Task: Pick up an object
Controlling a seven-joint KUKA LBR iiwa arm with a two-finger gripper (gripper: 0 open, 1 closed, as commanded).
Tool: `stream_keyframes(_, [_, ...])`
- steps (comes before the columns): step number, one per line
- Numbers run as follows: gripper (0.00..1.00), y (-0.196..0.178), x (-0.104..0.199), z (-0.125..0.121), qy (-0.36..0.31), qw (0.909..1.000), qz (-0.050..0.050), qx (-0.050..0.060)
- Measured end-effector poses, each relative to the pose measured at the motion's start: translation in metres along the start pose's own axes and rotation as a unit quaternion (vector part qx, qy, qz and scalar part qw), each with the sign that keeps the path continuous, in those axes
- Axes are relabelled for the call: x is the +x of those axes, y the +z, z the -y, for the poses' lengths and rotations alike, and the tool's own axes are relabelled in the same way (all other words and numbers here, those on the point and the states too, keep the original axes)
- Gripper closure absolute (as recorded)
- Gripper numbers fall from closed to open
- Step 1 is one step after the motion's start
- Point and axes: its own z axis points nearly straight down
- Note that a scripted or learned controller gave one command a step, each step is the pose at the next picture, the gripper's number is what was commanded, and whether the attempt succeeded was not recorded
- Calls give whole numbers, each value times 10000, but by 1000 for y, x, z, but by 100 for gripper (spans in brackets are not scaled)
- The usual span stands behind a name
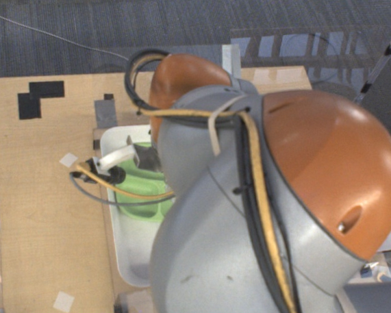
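- The arm (pixel 269 207) takes up most of the camera view, its grey body and orange band reaching in from the right and lying over the white bin (pixel 126 262).
- The jaws cannot be made out: the arm's own bulk covers its tip, so whether they are open or shut, or have hold of anything, I cannot tell.
- A green object (pixel 140 188) lies inside the white bin, in its upper part, close against the bin's left wall. Its right side is hidden under the arm.
- How the green object sits relative to the jaws cannot be told, since the arm hides that spot.
- A white piece with a dark end (pixel 117 160) sticks out from the arm over the bin's upper left corner, just above the green object.
- Yellow and grey cables (pixel 95 186) loop out past the bin's left wall over the wooden bench (pixel 44 229), then run back along the arm.
- The lower left part of the bin shows bare white floor.
- Left of the bin, two small white squares (pixel 64 302) lie on the bench, one near the bin's upper corner, one well below it.
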Motion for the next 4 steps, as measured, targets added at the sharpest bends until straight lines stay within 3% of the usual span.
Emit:
stream_keyframes(1, [100, -13, -59, 13, -1274, 9919, 24, -8])
stream_keyframes(2, [100, -143, -22, 4, 0, 10000, -14, 1])
stream_keyframes(3, [100, -80, -64, 14, -882, 9961, 32, -16])
stream_keyframes(4, [100, -154, -47, 10, -3149, 9491, 13, -12])
